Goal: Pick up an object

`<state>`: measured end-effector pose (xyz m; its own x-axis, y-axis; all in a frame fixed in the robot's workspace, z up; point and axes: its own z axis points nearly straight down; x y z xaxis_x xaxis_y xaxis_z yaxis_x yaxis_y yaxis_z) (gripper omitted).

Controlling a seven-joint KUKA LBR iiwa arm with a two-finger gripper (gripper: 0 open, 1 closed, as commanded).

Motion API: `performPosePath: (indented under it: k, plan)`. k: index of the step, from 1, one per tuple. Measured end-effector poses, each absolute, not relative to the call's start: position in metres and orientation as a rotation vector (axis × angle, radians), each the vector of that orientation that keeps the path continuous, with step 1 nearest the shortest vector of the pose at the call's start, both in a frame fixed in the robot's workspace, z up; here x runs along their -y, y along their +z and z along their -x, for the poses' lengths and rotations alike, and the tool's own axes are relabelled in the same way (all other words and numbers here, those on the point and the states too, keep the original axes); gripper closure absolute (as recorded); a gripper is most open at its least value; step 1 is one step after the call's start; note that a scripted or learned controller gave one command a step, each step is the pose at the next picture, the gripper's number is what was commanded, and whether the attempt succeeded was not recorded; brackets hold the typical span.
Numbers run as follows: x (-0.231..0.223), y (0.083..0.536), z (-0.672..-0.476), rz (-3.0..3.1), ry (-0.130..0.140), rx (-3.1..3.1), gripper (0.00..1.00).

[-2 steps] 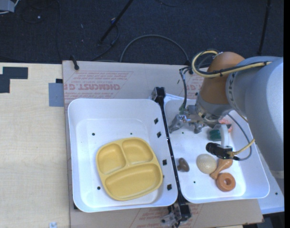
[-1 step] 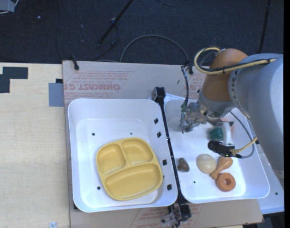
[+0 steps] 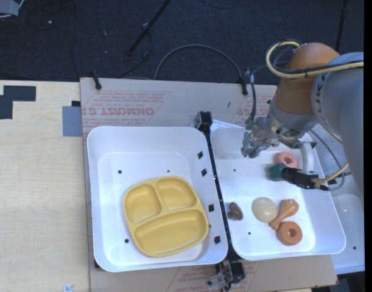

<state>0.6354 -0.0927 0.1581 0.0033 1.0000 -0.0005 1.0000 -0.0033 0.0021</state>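
Note:
My gripper (image 3: 252, 148) hangs over the back of the right bin (image 3: 246, 248), near its far left part, with nothing visibly between its fingers. In that bin lie a pink frosted donut (image 3: 287, 159), a teal piece (image 3: 276, 172), a cream egg-shaped object (image 3: 264, 209), a small brown lump (image 3: 235, 211), a tan drumstick-shaped toy (image 3: 284, 212) and an orange donut (image 3: 290, 232). The items lie right of and nearer than the gripper, apart from it.
The left bin (image 3: 106, 163) holds a yellow divided plate (image 3: 165, 215). A black divider (image 3: 213, 181) runs between the bins. The grey arm with its orange band (image 3: 307, 78) leans in from the upper right. Cardboard lies under both bins.

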Motion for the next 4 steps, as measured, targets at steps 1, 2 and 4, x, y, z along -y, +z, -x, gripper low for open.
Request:
performPosePath:
  k: [1, 2, 4]
  plan:
    - [0.1, 0.212, -0.628, -2.224, 0.002, -2.216, 1.0]
    - [0.107, 0.261, -0.635, -2.218, 0.001, -2.222, 1.0]
    - [0.059, 0.277, -0.629, -2.221, -0.004, -2.229, 1.0]
